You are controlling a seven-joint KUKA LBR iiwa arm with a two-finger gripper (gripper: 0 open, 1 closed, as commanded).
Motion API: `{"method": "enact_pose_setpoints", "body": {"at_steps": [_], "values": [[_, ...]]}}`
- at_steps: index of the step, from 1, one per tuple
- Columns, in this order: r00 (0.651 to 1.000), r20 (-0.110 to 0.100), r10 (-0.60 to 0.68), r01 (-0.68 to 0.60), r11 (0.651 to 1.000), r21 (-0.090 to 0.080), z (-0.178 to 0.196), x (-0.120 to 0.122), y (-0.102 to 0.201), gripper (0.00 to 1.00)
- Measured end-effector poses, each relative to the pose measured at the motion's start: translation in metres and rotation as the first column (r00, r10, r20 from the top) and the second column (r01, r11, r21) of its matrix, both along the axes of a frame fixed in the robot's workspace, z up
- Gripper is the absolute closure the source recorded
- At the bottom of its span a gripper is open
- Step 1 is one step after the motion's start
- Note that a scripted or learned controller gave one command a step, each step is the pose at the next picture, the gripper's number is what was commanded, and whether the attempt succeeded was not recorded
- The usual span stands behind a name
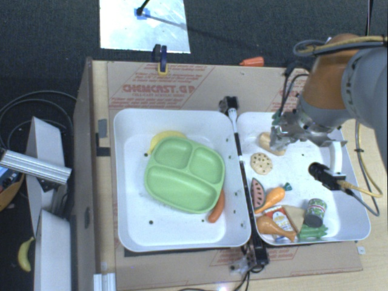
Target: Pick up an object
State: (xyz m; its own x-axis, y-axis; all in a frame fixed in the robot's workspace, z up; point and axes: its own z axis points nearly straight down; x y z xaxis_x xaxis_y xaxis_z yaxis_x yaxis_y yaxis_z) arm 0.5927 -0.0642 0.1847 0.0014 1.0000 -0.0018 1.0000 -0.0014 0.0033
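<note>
Bench: we see a brown cardboard sheet (182, 83) with red print under two white bins, on dark carpet (48, 35).
Left bin (136, 223): it holds a green divided tray (185, 174), tilted, with a yellow piece (160, 138) showing behind it and a toy sausage (216, 209) at its lower right edge.
Right bin (357, 223): we see a tan bread-like piece (267, 143), a cookie (261, 162), a watermelon slice (258, 191), a carrot (273, 196), a chicken leg (276, 223) and a small can (316, 209).
Gripper (280, 139): it is low over the right bin's upper left, just beside the bread-like piece; we cannot tell its state.
Room: a pale panel (142, 17) lies on the carpet beyond the bench, and metal framing (36, 165) stands at the left.
</note>
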Motion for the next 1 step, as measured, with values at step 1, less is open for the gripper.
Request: {"method": "enact_pose_setpoints", "body": {"at_steps": [1], "values": [[1.000, -0.001, 0.004, -0.004, 1.000, 0.001, -0.0001, -0.0001, 0.0023, 0.00]]}}
